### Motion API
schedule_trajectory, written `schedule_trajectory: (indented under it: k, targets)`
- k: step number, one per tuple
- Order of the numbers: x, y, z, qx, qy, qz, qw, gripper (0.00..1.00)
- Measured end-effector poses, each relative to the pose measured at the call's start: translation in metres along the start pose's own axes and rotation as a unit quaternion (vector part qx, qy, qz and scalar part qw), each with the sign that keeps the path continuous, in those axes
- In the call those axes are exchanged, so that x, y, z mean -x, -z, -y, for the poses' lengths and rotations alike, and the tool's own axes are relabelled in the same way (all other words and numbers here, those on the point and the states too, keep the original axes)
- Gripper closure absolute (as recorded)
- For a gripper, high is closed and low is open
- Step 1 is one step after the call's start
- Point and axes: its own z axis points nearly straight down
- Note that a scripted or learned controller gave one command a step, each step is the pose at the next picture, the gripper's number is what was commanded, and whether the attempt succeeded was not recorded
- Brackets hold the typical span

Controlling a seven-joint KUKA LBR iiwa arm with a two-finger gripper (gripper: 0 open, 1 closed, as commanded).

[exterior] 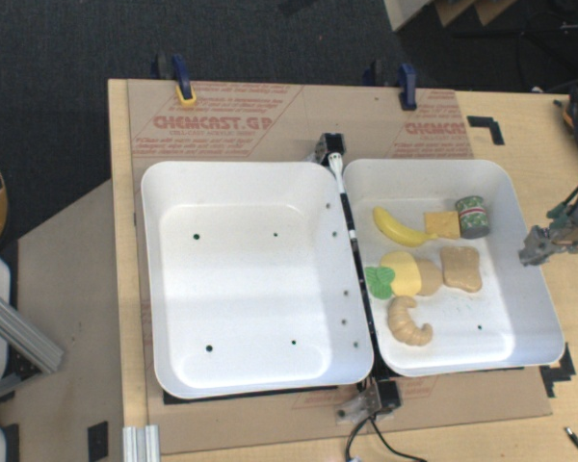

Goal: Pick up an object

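At the camera view's right edge, you saw the tool [539,246] poised just outside the right bin [501,186]; its grip state couldn't be told. Inside lay a banana [397,227], croissant [408,321] and small can [473,216].

light: bright, even | shadows: soft | bins [173,191]: mild glare | focus: slightly soft, perhaps compression

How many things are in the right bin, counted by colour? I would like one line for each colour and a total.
Yellow: 3 (banana, cheese wedge, round pale yellow piece)
Green: 2 (can, small leafy piece)
Tan: 2 (bread slice, croissant)
Total: 7
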Motion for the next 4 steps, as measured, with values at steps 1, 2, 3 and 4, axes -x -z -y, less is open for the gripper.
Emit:
schedule_trajectory:
  k: [1, 2, 3, 4]
  targets:
    - [0.0, -0.003, 0.022, -0.003, -0.001, -0.002, 1.0, 1.0]
    - [0.0, 0.01, 0.014, 0.0, 0.0, 0.0, 1.0, 1.0]
    - [0.0, 0.025, 0.009, 0.0, 0.0, 0.0, 1.0, 1.0]
    - [0.0, 0.013, 0.024, -0.003, -0.001, -0.002, 1.0, 1.0]
